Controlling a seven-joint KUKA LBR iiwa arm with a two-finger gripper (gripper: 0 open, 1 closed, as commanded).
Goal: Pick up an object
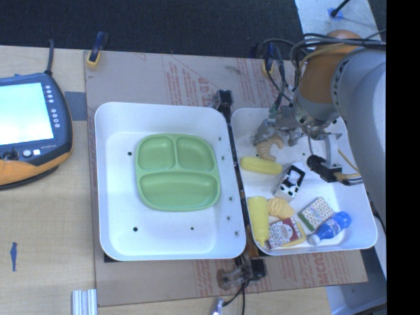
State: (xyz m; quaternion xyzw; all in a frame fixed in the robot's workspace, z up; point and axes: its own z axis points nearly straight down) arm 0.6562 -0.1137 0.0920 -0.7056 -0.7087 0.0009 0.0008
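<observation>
My gripper (pixel 277 138) hangs over the far left part of the right bin (pixel 367 241), fingers spread open and nothing between them. Just below its left finger lies a small tan piece (pixel 266 151), whether touching it I cannot tell. A yellow banana-like toy (pixel 261 166) lies beside that. Nearer the front are a black-and-white cow toy (pixel 289 182), a yellow corn-like piece (pixel 258 219), a yellow waffle piece (pixel 281 207), a red-and-white packet (pixel 283 232), a patterned small box (pixel 316 210) and a blue bottle (pixel 330 227).
The left bin (pixel 111 235) holds a green divided plate (pixel 177 172). A tablet-like pendant (pixel 29 120) rests on the bench at far left. The grey arm with its orange band (pixel 325 77) comes in over the right bin's far right corner.
</observation>
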